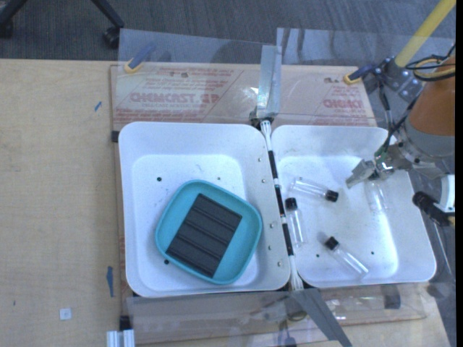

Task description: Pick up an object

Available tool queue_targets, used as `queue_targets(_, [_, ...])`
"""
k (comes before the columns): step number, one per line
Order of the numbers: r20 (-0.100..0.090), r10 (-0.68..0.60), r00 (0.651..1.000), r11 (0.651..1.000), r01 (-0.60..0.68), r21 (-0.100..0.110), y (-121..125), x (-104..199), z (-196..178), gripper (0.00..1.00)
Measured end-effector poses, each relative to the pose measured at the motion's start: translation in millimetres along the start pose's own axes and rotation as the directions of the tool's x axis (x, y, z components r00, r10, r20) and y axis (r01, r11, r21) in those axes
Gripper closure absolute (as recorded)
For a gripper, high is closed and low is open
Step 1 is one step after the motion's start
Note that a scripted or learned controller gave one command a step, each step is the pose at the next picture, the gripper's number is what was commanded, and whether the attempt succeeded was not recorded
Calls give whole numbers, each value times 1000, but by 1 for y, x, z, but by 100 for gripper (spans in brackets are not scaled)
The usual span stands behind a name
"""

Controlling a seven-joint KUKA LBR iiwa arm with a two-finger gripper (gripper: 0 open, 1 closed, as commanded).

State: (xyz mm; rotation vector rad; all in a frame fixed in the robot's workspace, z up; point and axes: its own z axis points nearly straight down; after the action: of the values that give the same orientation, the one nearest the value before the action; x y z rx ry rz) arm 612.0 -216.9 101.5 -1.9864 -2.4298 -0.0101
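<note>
Vials lie scattered in the right bin (412, 262) — clear tubes with black caps. Taking the divider (278, 194) between the two bins as the reference: one vial (315, 189) lies a little right of it, about midway down its length, cap pointing away from it. A second vial (294, 221) lies just beside the divider, nearly parallel to it, cap at the upper end. A third vial (345, 254) sits farther right of the divider and lower, slanted, cap toward the divider. A fourth clear tube (375, 196) lies well right of the divider, faint against the white floor.

The end effector (364, 172) hangs over the right bin, well right of the divider and near that faint tube, with the grey arm and its orange band (434, 107) behind it. Whether its fingers are spread or closed I cannot tell — nothing is visibly between them.

Left of the divider, the left bin (145, 150) holds a teal tray (168, 215) with a dark ridged block (205, 234) resting on it.
</note>
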Motion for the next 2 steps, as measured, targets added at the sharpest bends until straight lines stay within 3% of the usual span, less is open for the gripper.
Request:
queue_targets(1, [-1, -15, 1000, 1000, 15, -8, -32, 9, 12, 0])
queue_targets(2, [6, -12, 1000, 1000, 13, -10, -32, 6, 2, 100])
